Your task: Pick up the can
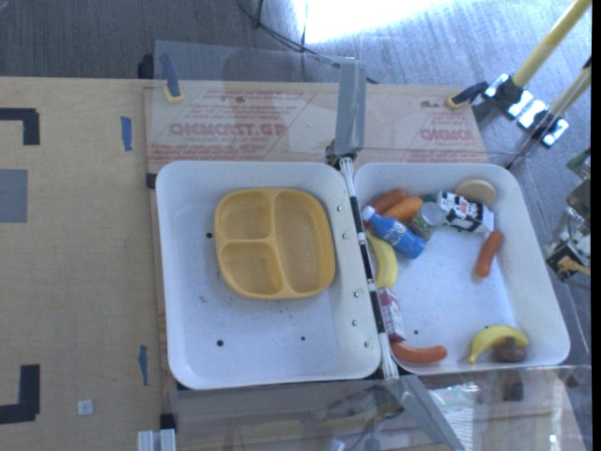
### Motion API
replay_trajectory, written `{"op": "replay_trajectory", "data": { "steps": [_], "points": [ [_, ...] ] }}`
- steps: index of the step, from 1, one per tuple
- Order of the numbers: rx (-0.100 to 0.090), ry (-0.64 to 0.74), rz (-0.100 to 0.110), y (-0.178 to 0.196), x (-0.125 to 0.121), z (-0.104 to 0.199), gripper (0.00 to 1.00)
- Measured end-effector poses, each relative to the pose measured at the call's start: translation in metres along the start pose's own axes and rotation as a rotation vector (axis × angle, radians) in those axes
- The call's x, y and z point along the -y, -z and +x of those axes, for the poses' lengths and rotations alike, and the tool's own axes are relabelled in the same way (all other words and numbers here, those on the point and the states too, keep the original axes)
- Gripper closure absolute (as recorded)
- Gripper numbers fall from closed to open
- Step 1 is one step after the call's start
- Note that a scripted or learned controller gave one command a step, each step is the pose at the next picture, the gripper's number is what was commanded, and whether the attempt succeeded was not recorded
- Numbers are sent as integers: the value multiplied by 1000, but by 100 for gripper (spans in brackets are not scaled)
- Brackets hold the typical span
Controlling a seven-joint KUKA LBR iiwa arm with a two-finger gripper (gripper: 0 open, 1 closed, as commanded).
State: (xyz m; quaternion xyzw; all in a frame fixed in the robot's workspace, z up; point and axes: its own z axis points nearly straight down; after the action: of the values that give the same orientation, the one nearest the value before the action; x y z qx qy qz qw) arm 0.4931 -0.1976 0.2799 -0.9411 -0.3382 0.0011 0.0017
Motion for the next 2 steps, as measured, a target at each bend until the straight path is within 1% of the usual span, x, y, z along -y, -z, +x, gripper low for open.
{"op": "replay_trajectory", "data": {
  "steps": [1,2],
  "points": [
    [0,-19,-3,-3,-29,5,100],
    [0,-19,-2,7,-29,6,100]
  ]
}}
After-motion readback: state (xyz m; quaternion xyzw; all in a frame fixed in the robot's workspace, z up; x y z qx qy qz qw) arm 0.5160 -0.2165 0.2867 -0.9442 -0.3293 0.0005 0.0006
